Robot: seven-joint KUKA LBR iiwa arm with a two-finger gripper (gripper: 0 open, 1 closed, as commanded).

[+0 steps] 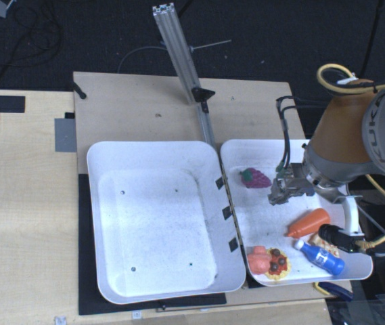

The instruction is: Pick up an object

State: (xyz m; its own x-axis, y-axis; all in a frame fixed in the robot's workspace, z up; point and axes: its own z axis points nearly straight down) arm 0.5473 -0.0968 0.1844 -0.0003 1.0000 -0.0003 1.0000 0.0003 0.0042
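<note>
Gripper (278,193) low in right bin (236,156), just right of purple grape toy (255,177); can't tell finger state tbh. Nothing visibly grabbed, so pick not done yet. Carrot (308,223), blue bottle (321,257) nearer.

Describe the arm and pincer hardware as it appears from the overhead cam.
The arm is bulky and rounded, with a wide orange band over a grey section near the wrist. A black cable runs down beside it, and a pale yellowish hose loops above the band. The pincer is a small dark grey metal assembly.
</note>
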